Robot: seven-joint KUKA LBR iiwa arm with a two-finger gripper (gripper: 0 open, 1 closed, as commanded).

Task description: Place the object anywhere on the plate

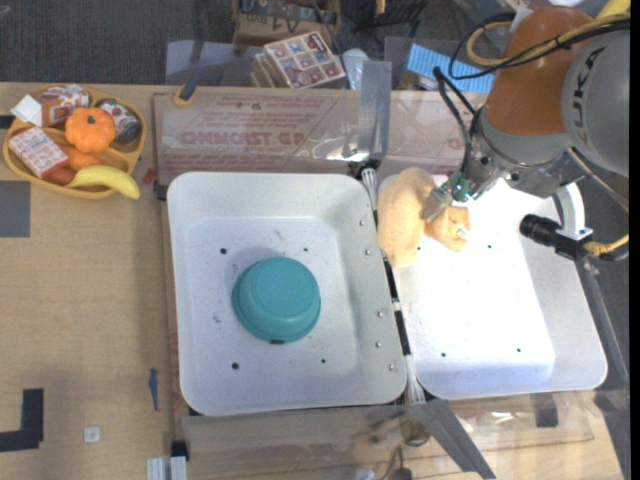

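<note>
While the arm (540,88) reaches in from your right, you see its gripper (445,204) low over the upper left corner of the right bin (520,318), pressed against a pale yellow soft object (405,218) that lies there against the bin's left wall. You cannot tell whether it grips the object. Your teal plate (277,299) sits apart in the middle of the left bin (200,218). A bowl of toy fruit (75,143) rests on the bench's far left.
</note>
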